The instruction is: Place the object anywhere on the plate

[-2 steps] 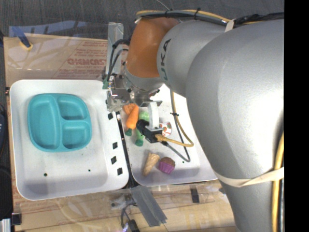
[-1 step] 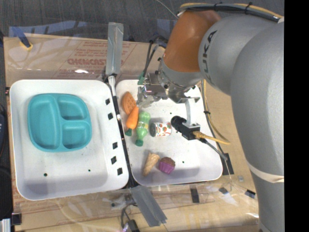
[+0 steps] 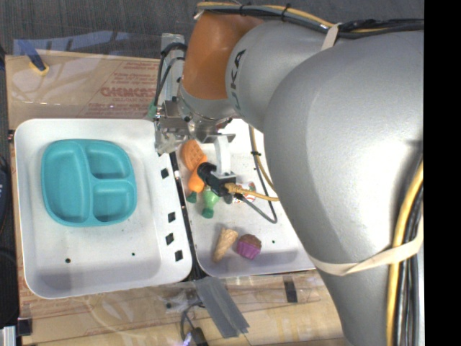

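A teal divided plate (image 3: 88,181) lies in the left bin (image 3: 43,265). My gripper (image 3: 191,144) hangs low over the left part of the right bin (image 3: 288,247), just right of the wall between the two bins. Directly under it is an orange carrot-like toy (image 3: 191,156), with a second orange piece (image 3: 195,185) and a green piece (image 3: 209,205) just below that. Whether the gripper is touching the orange toy is hidden by the wrist. The plate has nothing on it.
An ice-cream cone toy (image 3: 225,242) and a purple cupcake toy (image 3: 249,246) lie near the right bin's front edge. A yellow cable (image 3: 252,195) runs across that bin. The big grey arm (image 3: 338,135) covers the right side of the view.
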Tool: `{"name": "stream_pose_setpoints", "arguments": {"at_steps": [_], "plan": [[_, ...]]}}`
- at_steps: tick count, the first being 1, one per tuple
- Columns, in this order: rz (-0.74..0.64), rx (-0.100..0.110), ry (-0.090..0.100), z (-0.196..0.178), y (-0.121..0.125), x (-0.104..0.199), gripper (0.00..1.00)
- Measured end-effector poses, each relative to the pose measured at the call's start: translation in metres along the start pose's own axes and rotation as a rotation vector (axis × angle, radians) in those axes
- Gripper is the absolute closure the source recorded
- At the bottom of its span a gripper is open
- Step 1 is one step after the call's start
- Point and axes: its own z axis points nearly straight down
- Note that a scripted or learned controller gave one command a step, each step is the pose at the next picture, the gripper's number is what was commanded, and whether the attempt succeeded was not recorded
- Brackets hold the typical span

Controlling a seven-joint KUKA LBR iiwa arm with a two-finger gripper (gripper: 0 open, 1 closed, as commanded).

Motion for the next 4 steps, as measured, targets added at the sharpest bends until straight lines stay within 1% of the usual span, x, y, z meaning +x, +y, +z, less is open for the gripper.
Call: {"name": "stream_pose_setpoints", "arguments": {"at_steps": [1,2,3,4], "plan": [[0.008,-0.015,-0.001,-0.100,-0.009,-0.064,1.00],[0.001,0.005,-0.001,-0.001,-0.048,-0.003,1.00],[0.006,-0.008,0.000,-0.039,0.002,-0.031,1.00],[0.006,-0.006,-0.001,-0.037,0.027,-0.067,1.00]]}}
